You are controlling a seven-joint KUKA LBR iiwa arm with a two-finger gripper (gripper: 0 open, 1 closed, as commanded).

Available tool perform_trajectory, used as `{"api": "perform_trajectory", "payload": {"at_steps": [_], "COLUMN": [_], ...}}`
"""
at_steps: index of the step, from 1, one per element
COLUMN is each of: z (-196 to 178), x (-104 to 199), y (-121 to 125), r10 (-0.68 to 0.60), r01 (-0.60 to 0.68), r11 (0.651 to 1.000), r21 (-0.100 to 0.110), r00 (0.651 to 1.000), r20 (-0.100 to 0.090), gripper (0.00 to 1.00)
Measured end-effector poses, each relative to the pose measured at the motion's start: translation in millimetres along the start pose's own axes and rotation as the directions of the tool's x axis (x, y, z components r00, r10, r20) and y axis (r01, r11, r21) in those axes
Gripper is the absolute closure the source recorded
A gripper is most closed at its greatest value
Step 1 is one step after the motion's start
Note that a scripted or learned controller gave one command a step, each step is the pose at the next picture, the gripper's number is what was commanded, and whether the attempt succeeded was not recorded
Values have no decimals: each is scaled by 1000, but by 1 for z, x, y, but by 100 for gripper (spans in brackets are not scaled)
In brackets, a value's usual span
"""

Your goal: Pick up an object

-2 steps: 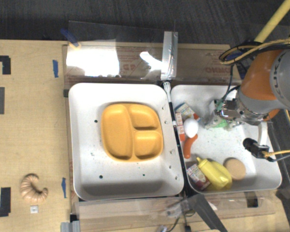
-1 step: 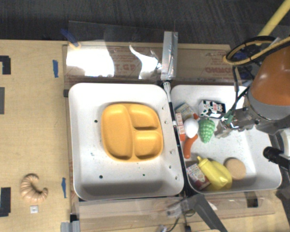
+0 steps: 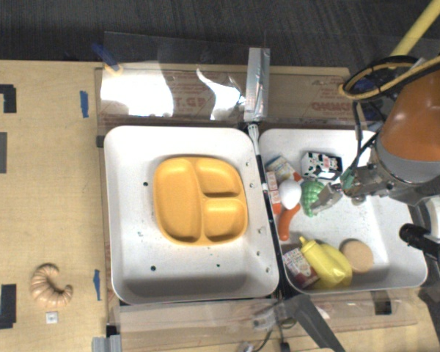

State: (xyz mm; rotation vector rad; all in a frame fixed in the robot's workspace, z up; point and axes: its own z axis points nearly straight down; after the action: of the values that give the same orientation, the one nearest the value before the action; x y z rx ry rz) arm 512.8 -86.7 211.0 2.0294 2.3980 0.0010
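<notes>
Your fingers point(image 3: 336, 191) sit low in the right bin point(image 3: 396, 218), reaching in from the right, and they look closed around a green toy point(image 3: 313, 195). The toy shows between them, though the grip is small and partly hidden, so judge it as uncertain.

The main risk is the crowding on the toy's left. A white egg point(image 3: 289, 193) touches it, an orange carrot point(image 3: 287, 218) lies just below, and a small food packet point(image 3: 280, 169) sits just above. If you lift at a slant, the toy may drag these along or catch on them and slip out. A shallow hold on its edge would also let it drop.

A black and white card point(image 3: 321, 163) lies near the bin's back wall. Toward the front are a yellow bottle point(image 3: 327, 262), a round tan disc point(image 3: 358, 255) and a dark red packet point(image 3: 298, 264), all well apart from the fingers.

The left bin point(image 3: 132, 196) holds a yellow divided plate point(image 3: 200, 199). A tan croissant point(image 3: 51, 284) rests on the tabletop point(image 3: 37, 196) far to the left.
</notes>
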Motion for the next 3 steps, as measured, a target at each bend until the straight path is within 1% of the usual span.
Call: {"api": "perform_trajectory", "payload": {"at_steps": [1, 2, 3], "z": [27, 63, 24], "x": [0, -25, -10], "y": [55, 83, 138], "r10": [192, 40, -183], "r01": [-192, -40, 183], "r11": [981, 999, 983], "r21": [0, 0, -5], "r00": [981, 999, 983], "r20": [1, 1, 3], "gripper": [0, 0, 0]}}
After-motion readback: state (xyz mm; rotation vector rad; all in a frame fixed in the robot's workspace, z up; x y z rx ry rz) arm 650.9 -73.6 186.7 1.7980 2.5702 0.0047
